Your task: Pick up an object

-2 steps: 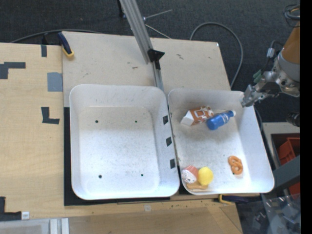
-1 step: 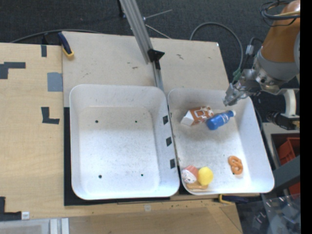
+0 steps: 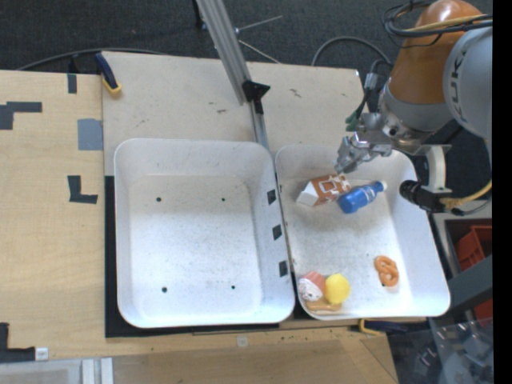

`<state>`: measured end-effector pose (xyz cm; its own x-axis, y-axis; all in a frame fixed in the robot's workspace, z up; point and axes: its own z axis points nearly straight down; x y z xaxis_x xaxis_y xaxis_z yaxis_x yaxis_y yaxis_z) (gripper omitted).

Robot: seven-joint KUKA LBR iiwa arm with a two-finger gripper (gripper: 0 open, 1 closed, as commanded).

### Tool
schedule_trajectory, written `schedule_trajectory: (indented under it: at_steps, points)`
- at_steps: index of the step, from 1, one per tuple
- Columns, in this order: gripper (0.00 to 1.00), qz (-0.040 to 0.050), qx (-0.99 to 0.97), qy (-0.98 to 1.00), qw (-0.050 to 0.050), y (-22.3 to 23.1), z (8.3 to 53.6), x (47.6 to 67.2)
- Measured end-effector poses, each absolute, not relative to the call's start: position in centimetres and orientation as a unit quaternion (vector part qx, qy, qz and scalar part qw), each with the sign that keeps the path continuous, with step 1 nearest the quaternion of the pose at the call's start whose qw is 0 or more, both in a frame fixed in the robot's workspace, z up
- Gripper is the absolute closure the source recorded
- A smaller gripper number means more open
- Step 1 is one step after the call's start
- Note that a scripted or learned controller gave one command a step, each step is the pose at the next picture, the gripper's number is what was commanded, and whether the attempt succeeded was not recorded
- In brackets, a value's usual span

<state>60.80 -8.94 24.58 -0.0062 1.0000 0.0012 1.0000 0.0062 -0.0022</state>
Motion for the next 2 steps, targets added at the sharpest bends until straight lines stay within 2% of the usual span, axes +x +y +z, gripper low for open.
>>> schedule_trajectory:
  at_steps: [1, 2]
  points:
    - [1.00, 0.0006, -0.705, -0.709, 0.002, -3.4, 23.1, 60.7]
    - [1.00, 0.0001, -0.705, -0.710, 0.002, 2.1, 23.6, 59.8]
